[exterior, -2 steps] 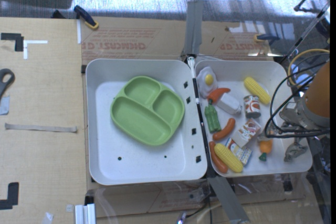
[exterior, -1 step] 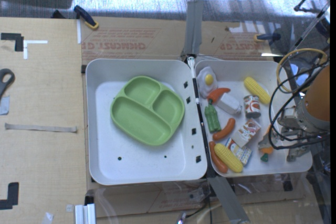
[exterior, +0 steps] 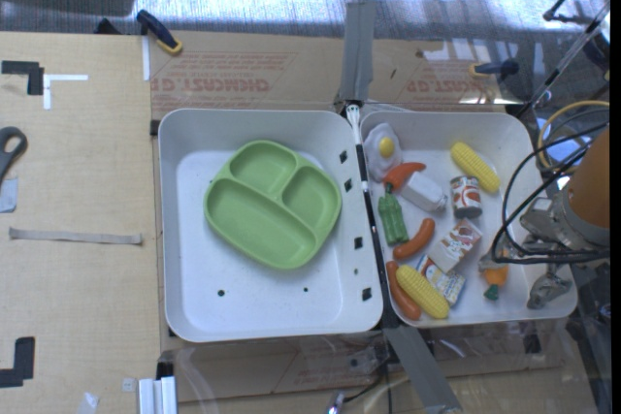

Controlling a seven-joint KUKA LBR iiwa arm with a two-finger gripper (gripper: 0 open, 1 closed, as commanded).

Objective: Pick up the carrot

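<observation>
Your carrot (exterior: 494,278) lies at the right end of the right-hand bin (exterior: 505,123), a small orange piece with a green tip, just beside the juice carton (exterior: 456,245) and apart from the corn cobs. The gripper (exterior: 546,290) hangs near the bin's right rim, just right of the carrot — nothing sits between it and the camera that looks held, and you cannot tell how far it is opened. Come straight down over the carrot's middle, keeping clear of the bin wall and the carton — a grip at the tip would likely slip.
</observation>
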